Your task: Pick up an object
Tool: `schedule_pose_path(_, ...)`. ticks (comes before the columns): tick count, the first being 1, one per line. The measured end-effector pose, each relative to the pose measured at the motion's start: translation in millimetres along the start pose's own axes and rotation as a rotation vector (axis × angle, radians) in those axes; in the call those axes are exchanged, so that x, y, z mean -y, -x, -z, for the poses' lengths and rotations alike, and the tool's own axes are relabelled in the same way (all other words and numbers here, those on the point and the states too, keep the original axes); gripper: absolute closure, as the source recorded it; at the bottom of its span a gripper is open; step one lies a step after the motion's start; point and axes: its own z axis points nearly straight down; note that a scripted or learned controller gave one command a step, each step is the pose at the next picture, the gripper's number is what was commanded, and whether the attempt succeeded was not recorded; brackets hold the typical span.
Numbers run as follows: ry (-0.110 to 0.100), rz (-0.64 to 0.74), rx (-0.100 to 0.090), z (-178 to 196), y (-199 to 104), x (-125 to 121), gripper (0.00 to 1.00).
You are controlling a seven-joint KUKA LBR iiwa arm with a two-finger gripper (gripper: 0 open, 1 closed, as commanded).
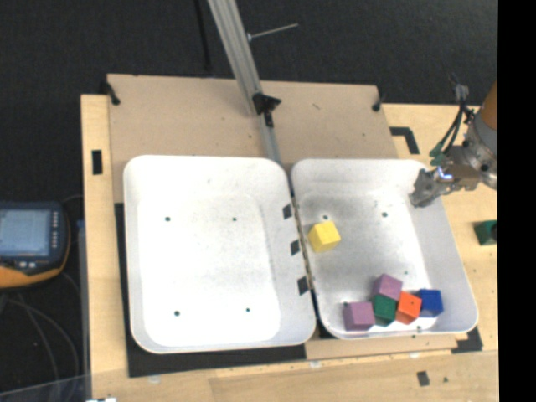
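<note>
gripper [423,189]: at right bin's [352,182] upper right rim, reaching in from the right; too small and blurred to tell its state; nothing seen in its hold.
yellow cube [324,235]: in right bin, left of centre, near the divide, alone, well apart from gripper.
purple cubes [388,288] [358,315], green cube [383,308], orange cube [409,306], blue cube [430,301]: clustered, touching, at right bin's near edge.
left bin [209,249]: beside right bin, touching.
handheld screen [29,237]: off bench, far left.
metal pole [239,53]: slanting up from between bins.
</note>
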Motion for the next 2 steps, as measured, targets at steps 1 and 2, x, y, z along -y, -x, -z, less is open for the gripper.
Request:
schedule_pose_path(1, -0.017, 0.009, -0.007, -101.0, -97.8, 18.9, 1.0)
schedule_pose_path(2, -0.009, 0.0, -0.004, -96.9, -93.4, 17.5, 0.0)
